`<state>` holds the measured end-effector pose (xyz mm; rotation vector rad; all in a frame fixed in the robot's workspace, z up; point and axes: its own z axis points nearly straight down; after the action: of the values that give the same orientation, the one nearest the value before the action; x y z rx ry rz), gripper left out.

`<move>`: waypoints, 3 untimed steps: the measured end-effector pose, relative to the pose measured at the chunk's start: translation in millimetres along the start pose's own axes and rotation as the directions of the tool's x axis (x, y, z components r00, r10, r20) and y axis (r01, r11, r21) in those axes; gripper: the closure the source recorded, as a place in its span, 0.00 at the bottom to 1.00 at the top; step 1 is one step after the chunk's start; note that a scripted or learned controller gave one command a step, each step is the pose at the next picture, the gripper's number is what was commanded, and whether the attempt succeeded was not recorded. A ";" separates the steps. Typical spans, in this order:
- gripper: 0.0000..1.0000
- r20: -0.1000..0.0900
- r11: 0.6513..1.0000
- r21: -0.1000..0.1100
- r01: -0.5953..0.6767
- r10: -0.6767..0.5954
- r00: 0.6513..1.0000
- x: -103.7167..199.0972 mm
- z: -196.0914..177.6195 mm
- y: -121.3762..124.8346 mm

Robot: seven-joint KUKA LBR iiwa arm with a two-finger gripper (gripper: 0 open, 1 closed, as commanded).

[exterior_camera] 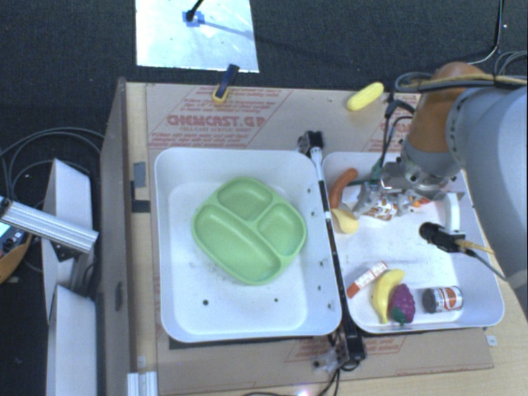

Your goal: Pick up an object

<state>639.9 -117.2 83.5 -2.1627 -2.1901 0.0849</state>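
hanging low over the far half of the right bin (410,256), the gripper (382,195) is seen directly above a crumpled packet (383,212) printed in red and white. whether the pincer is released or clenched cannot be told, and a grasp on the packet cannot be confirmed. just left of the packet a smooth orange-red sausage (341,186) is laid at a slant near the bin's left wall, with a rounded yellow lump (346,220) close to its near end. a white oblong piece (452,210) is set by the right wall.

along the near wall a small red-and-white stick (365,279), a curved glossy banana (385,292), a knobbly purple fruit (403,304) touching the banana, and a short can (444,299) lying on its side are gathered. bare white floor is left in the middle of this bin.

in the left bin (188,304) a pale green divided plate (249,230) with three compartments is placed centrally, with open margin on all sides. a yellow oval object (365,96) is left on the cardboard (272,114) beyond the bins.
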 end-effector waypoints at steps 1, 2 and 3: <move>1.00 -0.003 1.000 0.006 0.001 -0.001 1.000 -0.5 -8.5 -4.0; 1.00 0.004 0.996 -0.094 -0.001 0.001 1.000 79.0 -105.3 -25.3; 1.00 0.006 0.997 -0.081 -0.018 0.018 1.000 -9.5 -32.9 -20.3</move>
<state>622.6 -127.1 117.9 -2.2272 -2.2153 0.0035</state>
